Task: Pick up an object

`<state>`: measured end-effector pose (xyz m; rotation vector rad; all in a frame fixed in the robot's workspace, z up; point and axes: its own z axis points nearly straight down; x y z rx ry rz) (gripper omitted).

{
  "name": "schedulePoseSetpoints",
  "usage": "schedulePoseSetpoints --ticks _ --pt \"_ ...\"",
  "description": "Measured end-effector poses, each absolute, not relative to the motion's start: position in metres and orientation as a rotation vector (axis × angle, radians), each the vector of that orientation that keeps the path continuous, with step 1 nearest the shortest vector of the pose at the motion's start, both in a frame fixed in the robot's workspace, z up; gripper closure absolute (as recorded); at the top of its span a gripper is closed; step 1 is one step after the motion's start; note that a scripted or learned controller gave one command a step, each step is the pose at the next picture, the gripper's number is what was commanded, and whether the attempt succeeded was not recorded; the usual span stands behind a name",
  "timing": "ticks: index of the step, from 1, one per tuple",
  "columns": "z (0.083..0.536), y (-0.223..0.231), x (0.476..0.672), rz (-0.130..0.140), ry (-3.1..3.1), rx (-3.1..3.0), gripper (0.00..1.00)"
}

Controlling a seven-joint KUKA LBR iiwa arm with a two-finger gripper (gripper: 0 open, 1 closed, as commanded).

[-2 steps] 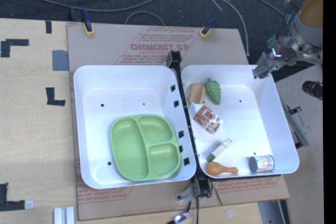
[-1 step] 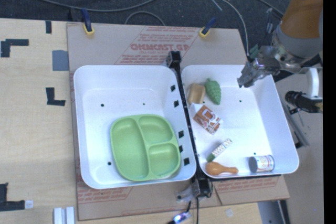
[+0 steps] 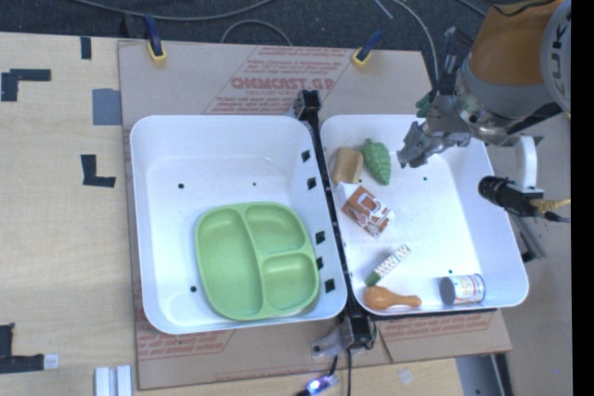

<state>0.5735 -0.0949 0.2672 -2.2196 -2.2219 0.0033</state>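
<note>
Gripper (image 3: 415, 153) hangs over the upper part of the right bin (image 3: 478, 190), dark and foreshortened from above; whether it is spread or closed I cannot tell, and nothing shows in its grasp. Closest to it, just to its left, lies a green bumpy toy (image 3: 377, 159), with a tan rounded piece (image 3: 347, 165) touching that on the far side. Below and left of the gripper sits a small red-and-white carton (image 3: 367, 210); further below are a slim white-and-green packet (image 3: 388, 263), an orange gourd-shaped toy (image 3: 391, 298) and a small can (image 3: 463, 288) on its side. Well off to the left, in the other bin (image 3: 167, 153), rests a green divided plate (image 3: 257, 260).

By my reading the approach step is in hand: no object is chosen or touched. The next move likely calls for a short shift left over the green toy, then a straight descent, taking care not to snag the tan piece beside it.
</note>
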Motion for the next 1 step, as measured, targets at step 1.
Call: schedulePoseSetpoints --ticks 1 --pt "0.2558 -0.0388 0.5522 0.004 -2.223 -2.216 1.00"
